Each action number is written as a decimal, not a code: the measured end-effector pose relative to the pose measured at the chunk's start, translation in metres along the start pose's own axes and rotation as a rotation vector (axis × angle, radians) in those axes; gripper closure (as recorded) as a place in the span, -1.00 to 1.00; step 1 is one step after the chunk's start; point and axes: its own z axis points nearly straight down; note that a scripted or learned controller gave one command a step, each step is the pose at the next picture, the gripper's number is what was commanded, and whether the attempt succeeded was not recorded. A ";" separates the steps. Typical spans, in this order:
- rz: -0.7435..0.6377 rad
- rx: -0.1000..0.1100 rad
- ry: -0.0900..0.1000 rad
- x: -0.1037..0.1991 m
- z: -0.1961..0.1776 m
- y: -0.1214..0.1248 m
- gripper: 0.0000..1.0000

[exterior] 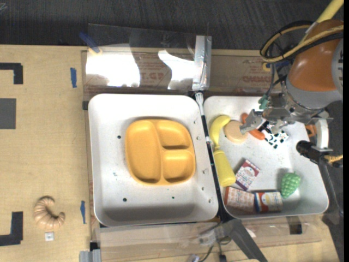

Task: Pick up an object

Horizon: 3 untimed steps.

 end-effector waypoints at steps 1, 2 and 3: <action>-0.150 -0.035 -0.013 -0.067 0.087 0.041 -1.00; -0.149 -0.044 -0.020 -0.070 0.074 0.043 1.00; -0.149 -0.041 -0.019 -0.069 0.076 0.042 -1.00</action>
